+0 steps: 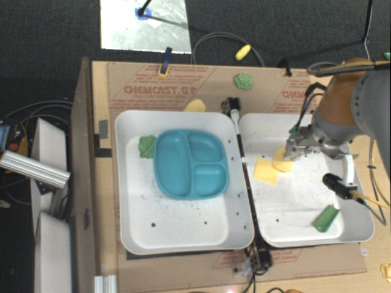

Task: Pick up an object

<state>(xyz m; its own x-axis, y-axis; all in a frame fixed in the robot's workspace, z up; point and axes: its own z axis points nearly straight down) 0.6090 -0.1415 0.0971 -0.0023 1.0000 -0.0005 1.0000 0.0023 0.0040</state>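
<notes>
In the right bin [297, 207], toward its back left: a yellow lump [280, 164], small, rounded, pale and plain in colour, with no markings to make out. Sits on the bin floor, partly hidden at its upper right by the gripper [293, 147] right on top of it. Cannot tell how far open the gripper is, nor whether it has hold of the lump or merely touches it.

Touching the lump's lower left edge: a yellow slab [264, 172], flat, four-cornered, turned at an angle to the bin walls. Well apart, in the same bin's front right corner: a green block [325, 218], oblong, lying slantwise.

In the left bin [177, 229]: a teal plate [189, 164], rounded, split into three compartments, taking up the middle and back. Just beside the plate's back left rim, partly tucked under it: a green scrap [146, 146], leafy in outline.

Outside the bins, on brown cardboard [153, 90] behind them: a yellow piece [195, 106] against the left bin's back wall and a green knob [244, 81] farther back.
</notes>
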